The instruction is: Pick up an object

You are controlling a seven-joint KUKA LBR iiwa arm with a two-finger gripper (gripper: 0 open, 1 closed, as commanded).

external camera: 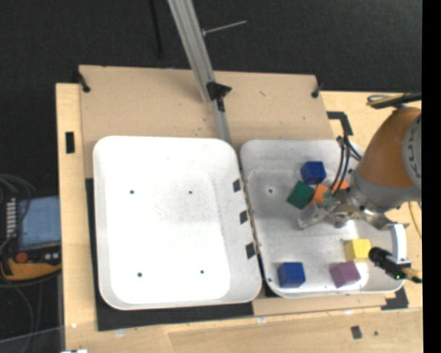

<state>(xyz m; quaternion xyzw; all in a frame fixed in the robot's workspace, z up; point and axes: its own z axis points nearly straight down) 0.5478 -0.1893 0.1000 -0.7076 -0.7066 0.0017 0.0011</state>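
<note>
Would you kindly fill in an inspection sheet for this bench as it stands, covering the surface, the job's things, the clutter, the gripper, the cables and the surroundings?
Surface: wooden bench bearing two shallow white bins, left bin and right bin, side by side.
Job's things: all in the right bin: upper blue cube, green cube, small orange piece, yellow block, purple cube, lower blue cube.
Clutter: nothing seen.
Gripper: gripper low over the right bin, just below the green cube; jaws too blurred to judge.
Cables: dark cables run along the arm.
Surroundings: slanted metal pole; handheld control unit with cables beyond the bench's left edge.
</note>
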